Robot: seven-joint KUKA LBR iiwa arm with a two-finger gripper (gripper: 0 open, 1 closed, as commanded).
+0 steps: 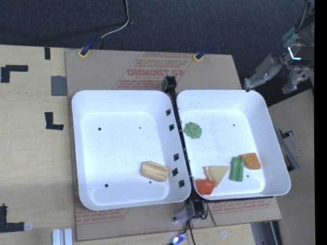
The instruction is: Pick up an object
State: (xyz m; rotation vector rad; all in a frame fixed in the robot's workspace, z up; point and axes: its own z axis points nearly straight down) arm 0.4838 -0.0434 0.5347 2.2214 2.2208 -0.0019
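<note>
My gripper [266, 87] hangs at the upper right, just beyond the far right corner of the right bin [265, 137], open with nothing between its fingers. In the right bin a green leafy piece [192, 130] lies near the divider. Along its near side lie a yellow wedge [217, 173], a red piece [205, 187], a green stick [236, 168] and an orange piece [251, 161]. A tan bread roll [154, 171] lies in the left bin [87, 137], toward the near right corner.
Both bins rest on a cardboard sheet [153, 70] held by clamps at the back. Black clips [176, 157] run along the seam between the bins. A cable [122, 14] crosses the dark backdrop at the top.
</note>
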